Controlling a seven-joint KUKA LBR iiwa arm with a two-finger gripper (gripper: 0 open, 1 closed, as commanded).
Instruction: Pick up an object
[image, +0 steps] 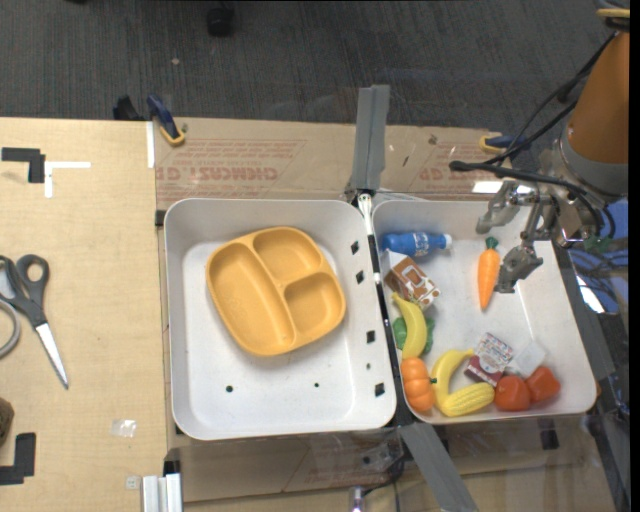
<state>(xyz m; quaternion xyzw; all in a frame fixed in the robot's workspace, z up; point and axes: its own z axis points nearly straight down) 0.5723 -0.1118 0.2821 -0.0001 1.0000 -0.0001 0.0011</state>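
my tool (508, 240) hangs over the right bin (570, 330), metal fingers spread open, nothing between them. tapered orange carrot (487, 277) lies just beside one fingertip. smooth yellow divided plate (277, 289) sits in the left bin (190, 400).

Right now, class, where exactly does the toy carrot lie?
The carrot lies in the right bin, near its upper right part, standing roughly upright in the camera view, right of the blue bottle and just left of the gripper.
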